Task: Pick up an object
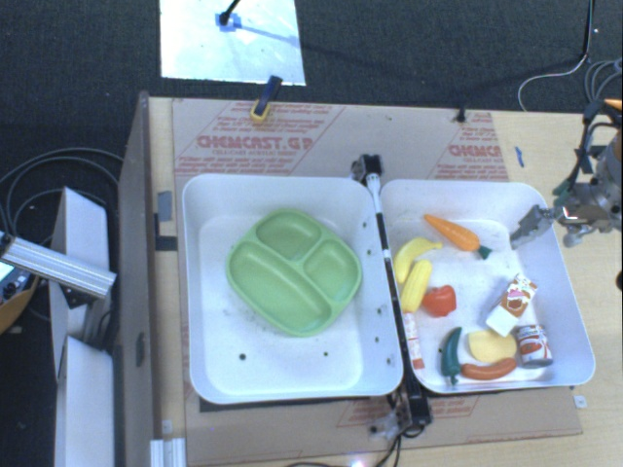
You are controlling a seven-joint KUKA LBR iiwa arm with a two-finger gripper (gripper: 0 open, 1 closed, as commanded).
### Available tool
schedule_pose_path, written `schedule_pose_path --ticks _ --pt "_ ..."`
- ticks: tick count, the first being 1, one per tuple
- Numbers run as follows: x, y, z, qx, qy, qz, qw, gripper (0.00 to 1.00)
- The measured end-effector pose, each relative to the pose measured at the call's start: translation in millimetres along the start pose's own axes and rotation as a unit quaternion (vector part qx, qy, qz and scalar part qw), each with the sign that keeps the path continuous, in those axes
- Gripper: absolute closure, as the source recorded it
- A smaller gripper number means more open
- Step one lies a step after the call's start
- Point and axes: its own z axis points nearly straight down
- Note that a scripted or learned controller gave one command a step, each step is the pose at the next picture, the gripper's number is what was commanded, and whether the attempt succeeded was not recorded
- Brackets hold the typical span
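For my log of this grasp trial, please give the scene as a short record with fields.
left bin: holds a green divided plate
right bin: holds toy foods
near divider: banana, yellow piece, red piece
toward back: carrot
front edge: sausage, dark green piece, small can
gripper: over the back right corner of the right bin, nothing seen between its fingers
task state: no object picked yet
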Motion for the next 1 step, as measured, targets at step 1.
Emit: schedule_pose_path --ticks 1 --pt "33.5 52.7 118.3 0.003 0.002 -0.003 1.0 0.0"
